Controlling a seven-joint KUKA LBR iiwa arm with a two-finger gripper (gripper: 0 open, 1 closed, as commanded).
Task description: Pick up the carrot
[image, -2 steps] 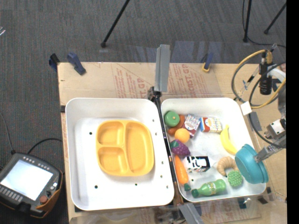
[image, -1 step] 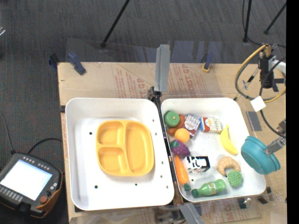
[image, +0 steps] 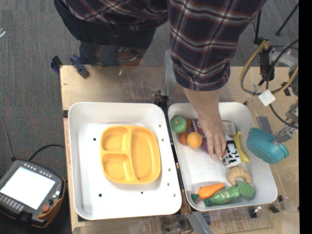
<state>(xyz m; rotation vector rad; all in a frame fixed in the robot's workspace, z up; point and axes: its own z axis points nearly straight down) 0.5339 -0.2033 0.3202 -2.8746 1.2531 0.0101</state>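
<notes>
The carrot, orange with a green top, lies near the front edge of the right bin. It points up and to the right. A green bottle lies right beside it on the front side, and a croissant sits just to its upper right. A person's hand reaches down into the middle of the same bin, well behind the carrot.
The right bin also holds a green apple, an orange, a banana and a black-and-white pack. A yellow divided plate lies in the left bin. A teal object sits at the right bin's rim.
</notes>
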